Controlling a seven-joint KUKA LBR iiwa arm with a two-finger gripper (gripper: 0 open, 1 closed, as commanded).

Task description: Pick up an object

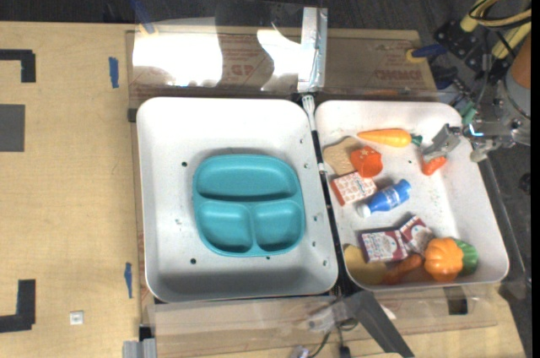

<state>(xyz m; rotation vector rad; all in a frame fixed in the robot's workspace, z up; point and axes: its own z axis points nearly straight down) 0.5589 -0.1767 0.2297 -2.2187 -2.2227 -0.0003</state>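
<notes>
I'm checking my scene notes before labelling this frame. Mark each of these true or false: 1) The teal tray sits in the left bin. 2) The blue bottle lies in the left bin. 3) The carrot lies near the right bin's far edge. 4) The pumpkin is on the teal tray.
1) True: the teal tray sits in the left bin.
2) False: the blue bottle lies in the right bin.
3) True: the carrot lies near its far edge.
4) False: the pumpkin sits in the right bin's near corner.
</notes>
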